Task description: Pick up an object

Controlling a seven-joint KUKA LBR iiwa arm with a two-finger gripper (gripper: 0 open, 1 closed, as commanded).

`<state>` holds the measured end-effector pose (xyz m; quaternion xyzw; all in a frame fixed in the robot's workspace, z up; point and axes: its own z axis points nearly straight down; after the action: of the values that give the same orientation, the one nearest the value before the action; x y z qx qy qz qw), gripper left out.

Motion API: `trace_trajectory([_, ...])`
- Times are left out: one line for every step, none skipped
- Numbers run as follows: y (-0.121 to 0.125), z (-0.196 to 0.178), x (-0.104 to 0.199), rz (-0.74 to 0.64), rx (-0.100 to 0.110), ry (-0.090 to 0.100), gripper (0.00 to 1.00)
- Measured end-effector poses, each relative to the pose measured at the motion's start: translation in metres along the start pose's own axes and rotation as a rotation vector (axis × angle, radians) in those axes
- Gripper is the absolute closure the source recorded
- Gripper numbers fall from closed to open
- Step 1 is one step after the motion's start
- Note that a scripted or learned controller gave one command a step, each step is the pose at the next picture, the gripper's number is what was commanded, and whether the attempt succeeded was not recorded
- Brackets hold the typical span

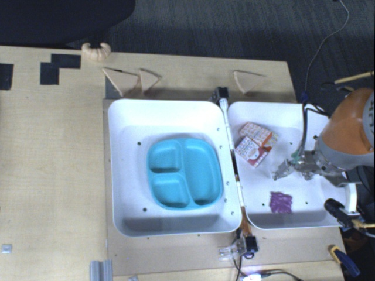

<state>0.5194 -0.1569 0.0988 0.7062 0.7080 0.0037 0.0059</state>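
1. At the near edge of the light wooden table [53, 174], small cable connectors [243, 247] lie just below the seam between the two bins.
2. A small flat purple object with a crinkled surface [280, 202] lies on the floor of the right shallow white plastic bin [263, 115], close to its near wall.
3. The left shallow white plastic bin [126, 133] holds a turquoise plastic tray with three compartments [184, 172]. The tray rests flat in the middle of the bin floor.
4. The metal two-finger pincer [285, 170] hangs over the right bin, just beyond the purple object and apart from it. The pincer tips point toward the middle of that bin.
5. Pincer state: the tips are too small and blurred to read; it cannot be told whether they are spread or closed. No object is seen between them.
6. The grey arm with its orange band [350, 130] enters from the right side, above the right wall of the right bin.
7. A small printed red-and-white packet [254, 144] lies on the right bin floor, toward its far left part, near the dividing wall. It is clear of the pincer.
8. Beyond both bins, thin wooden triangular brackets [126, 79] stand along the far table edge.
9. Dark carpet [234, 16] lies beyond the table.
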Motion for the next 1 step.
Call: trace_trajectory([0.0018,-0.0109,0.0004,-0.001,-0.004,0.000,1.00])
